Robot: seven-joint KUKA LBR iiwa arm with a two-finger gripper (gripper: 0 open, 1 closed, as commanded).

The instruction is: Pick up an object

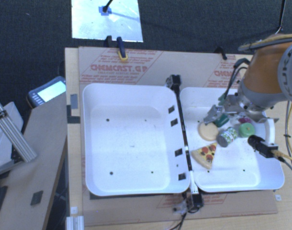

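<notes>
The tabletop [74, 128] carries two white bins; the left bin [127, 138] is bare, and the right bin [261, 176] holds all the pieces. The arm [270, 75] leans over the right bin, its claw [218, 115] low among the clutter; I cannot tell how the claw stands. Beneath it lie a tan disc [207, 132], a small can [227, 136], a green-and-pink toy [246, 128] and, nearer the divider, a pizza slice [206, 155]. Because they crowd together, a descent could nudge the can aside or pinch two things.
</notes>
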